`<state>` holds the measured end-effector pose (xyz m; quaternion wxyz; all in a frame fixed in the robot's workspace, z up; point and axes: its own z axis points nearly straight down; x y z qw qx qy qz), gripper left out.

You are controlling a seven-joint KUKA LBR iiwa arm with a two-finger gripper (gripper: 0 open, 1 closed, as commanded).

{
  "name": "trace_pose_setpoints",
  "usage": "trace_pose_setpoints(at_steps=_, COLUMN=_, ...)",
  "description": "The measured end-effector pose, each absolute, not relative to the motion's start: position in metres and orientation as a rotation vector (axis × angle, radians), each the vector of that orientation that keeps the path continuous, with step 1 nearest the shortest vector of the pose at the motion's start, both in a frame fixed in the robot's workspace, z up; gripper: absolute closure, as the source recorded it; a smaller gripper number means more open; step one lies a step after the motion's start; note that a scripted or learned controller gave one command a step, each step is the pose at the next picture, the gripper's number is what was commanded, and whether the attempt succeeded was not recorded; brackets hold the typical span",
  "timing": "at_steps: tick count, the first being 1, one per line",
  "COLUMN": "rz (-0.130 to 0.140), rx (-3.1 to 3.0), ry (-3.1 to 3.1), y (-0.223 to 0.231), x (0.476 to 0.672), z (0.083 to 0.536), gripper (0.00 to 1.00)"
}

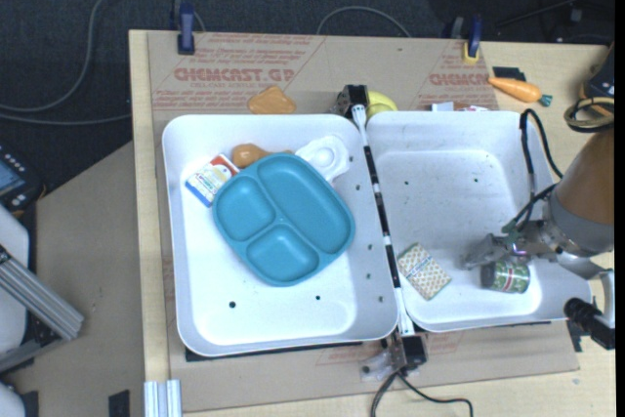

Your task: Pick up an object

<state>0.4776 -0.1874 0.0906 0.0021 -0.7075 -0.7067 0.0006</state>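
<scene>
In the right bin (449,161), a small green and silver can (508,279) lies on its side near the front right corner. My gripper (499,255) is low in that bin, just above and slightly left of the can, very close to it. The arm (586,200) comes in from the right over the bin's rim. Left of the can lies a patterned square packet (424,270). The left bin (195,288) holds a blue divided plate (283,218), a small carton (208,181), an orange piece (248,154) and a white cup (324,156).
Behind the bins on the bench lie an orange lump (271,101), a yellow object (379,103) and a toy carrot (518,90). Two blue clamps (185,24) (473,36) hold the board's far edge. A black cable (532,151) hangs into the right bin.
</scene>
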Motion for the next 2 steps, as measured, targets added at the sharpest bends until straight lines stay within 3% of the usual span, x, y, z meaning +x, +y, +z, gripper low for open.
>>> trace_pose_setpoints(at_steps=1, rz=-0.001, rx=-2.225, ry=-2.221, y=-0.1884, x=0.4794, z=0.1021, gripper=1.0)
trace_pose_setpoints(at_steps=2, rz=-0.001, rx=-2.227, ry=-2.222, y=-0.1885, x=0.4798, z=0.1119, gripper=1.0)
